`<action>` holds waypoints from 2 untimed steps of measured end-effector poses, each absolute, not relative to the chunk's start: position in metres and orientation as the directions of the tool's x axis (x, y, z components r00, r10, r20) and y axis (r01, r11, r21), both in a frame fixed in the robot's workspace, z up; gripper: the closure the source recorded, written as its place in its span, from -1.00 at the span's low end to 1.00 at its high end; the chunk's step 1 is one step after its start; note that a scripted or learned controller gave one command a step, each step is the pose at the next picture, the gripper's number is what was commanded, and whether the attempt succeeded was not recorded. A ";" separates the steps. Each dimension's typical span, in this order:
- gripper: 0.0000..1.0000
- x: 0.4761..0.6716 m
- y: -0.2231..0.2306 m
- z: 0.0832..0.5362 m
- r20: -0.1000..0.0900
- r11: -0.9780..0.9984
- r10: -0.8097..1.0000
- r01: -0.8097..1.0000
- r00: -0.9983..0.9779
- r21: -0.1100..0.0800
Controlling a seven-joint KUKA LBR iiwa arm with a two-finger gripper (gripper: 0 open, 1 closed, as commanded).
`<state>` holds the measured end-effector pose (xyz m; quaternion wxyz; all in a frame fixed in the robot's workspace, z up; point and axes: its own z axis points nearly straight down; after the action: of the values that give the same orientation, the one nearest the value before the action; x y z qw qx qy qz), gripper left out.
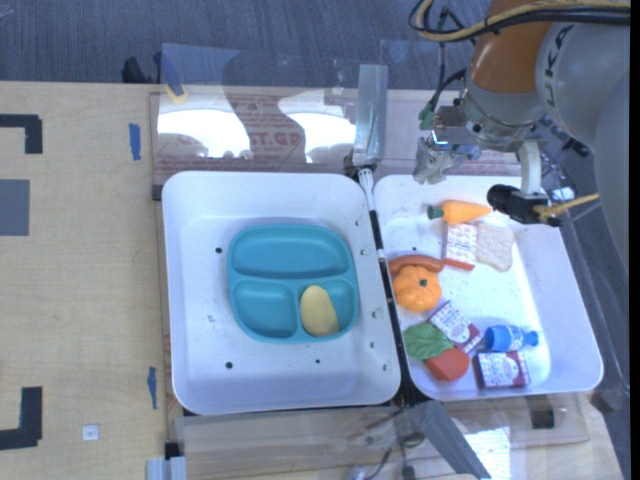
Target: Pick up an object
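Observation:
My gripper (432,166) hangs over the far left corner of the right bin (575,298), with nothing seen in it. Just in front of it lies an orange carrot (462,210). Below the carrot sit a red-and-white packet (460,245) and a slice of bread (496,247). Nearer the front are an orange pumpkin (417,288), a small printed packet (448,318), a green leaf (425,341), a red tomato (448,364), a blue bottle (505,339) and a dark red can (500,370).
The left bin (190,268) holds a teal divided tray (285,258) with a yellow lemon-like piece (319,310) in its front right compartment. A clear panel and a grey post (370,118) stand behind the bins. The arm's black fitting (518,205) overhangs the right bin.

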<state>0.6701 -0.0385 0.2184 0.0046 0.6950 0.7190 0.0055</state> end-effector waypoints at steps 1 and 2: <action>-1.00 0.667 -0.041 0.211 0.000 0.030 1.000 1.000 -0.030 0.001; -1.00 0.616 -0.095 0.124 0.001 0.168 0.986 0.986 -0.168 -0.006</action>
<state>0.6155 -0.0953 0.1242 -0.0022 0.6449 0.7643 -0.0021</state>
